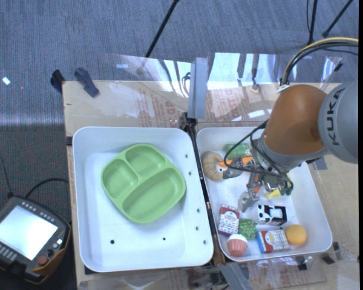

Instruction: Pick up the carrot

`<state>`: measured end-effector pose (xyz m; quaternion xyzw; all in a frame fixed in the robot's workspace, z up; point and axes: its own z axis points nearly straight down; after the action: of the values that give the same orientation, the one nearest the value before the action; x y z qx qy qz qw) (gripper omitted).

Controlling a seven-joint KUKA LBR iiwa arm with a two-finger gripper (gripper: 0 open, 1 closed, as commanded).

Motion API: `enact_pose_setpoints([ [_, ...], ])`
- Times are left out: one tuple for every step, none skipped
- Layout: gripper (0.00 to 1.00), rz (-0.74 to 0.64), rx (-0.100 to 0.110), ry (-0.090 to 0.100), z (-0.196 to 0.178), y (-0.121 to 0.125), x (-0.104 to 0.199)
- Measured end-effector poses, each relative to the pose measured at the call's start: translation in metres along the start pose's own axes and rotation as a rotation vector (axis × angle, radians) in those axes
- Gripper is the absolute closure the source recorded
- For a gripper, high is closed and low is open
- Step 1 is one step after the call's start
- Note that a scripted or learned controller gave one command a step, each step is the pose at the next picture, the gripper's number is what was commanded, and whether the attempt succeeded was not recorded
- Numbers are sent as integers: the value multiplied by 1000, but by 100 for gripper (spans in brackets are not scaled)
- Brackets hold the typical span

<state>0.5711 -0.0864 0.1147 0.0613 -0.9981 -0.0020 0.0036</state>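
Carrot [247,160]: I read the small orange sliver at the top of the right bin [311,189] as it, peeking out from under my wrist beside something green [236,149]. Most of it is hidden by my arm, so that reading is a judgement.

My end effector [249,199] hangs lower in the same bin, fingers pointing down toward the toy food, with nothing between them; whether they are spread or closed I cannot tell from this slant.

From my end effector the carrot lies up the bin, toward its far wall, near but not touching. What shows of it runs roughly across the bin, left to right, so I judge its long axis crosswise. Which end is the tip I cannot make out.

Just below my end effector sits a black-and-white carton [271,214]; a croissant [213,165] lies off to its upper left.
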Motion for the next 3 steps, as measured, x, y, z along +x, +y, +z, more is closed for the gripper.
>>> enact_pose_setpoints([
  [0, 103, 2, -7, 27, -16, -49],
  [100, 98, 2, -12, 16, -15, -51],
  [100, 231, 4, -25, -130, 11, -38],
])
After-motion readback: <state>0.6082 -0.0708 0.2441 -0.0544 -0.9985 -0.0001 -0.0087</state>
